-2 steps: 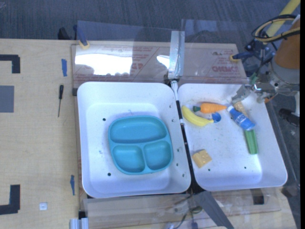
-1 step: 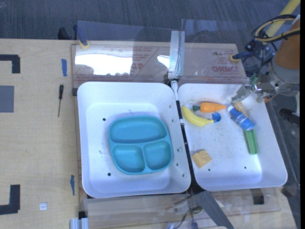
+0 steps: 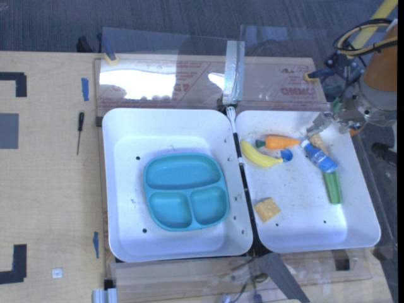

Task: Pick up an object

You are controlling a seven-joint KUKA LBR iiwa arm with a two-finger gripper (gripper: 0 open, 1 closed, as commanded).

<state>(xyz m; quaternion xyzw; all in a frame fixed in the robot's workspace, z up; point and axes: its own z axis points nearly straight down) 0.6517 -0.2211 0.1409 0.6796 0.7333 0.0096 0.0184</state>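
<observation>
We see the two-finger gripper (image 3: pixel 317 129) at upper right over the right white bin (image 3: pixel 360 226), its grip indiscernible, and judge the slim green-and-blue plastic tube (image 3: pixel 327 173) beside it light, stiff, slippery, best pinched mid-body.

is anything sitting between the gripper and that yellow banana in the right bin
Yes. The gripper hovers at the right bin's upper right, and the orange carrot lies between it and the banana. A blue-capped green tube lies just below that line.

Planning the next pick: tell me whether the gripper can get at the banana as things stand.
Probably yes. The banana lies on the right bin floor with its top uncovered, and the gripper hovers nearby over the same bin. The carrot beside it crowds one side, so a clean grasp is uncertain.
</observation>
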